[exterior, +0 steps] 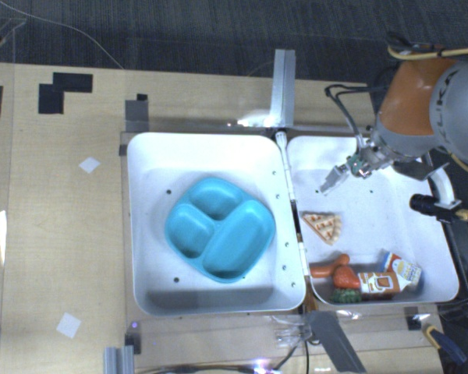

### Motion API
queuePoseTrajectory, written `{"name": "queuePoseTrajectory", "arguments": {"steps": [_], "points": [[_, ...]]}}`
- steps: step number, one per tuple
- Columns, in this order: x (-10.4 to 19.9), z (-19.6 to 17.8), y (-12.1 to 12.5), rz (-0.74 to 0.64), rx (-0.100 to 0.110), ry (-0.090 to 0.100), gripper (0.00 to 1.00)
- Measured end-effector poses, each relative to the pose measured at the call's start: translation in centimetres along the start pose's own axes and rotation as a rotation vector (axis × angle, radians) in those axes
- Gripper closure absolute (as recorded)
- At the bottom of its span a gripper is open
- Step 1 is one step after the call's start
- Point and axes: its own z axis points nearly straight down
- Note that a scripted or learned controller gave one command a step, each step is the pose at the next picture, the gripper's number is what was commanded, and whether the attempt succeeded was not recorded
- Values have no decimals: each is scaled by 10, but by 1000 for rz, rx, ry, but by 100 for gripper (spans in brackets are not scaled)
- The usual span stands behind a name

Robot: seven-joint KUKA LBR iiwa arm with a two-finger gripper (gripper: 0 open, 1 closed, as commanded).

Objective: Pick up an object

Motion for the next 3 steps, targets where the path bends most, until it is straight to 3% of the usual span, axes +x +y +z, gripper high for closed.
{"name": "queuePoseTrajectory", "arguments": {"steps": [1,2,3], "points": [[23,33,-10,-155,0,1,0],[-6,8,27,200,-1,0,0],[12,49,-5,-27,-2,-1,0]]}}
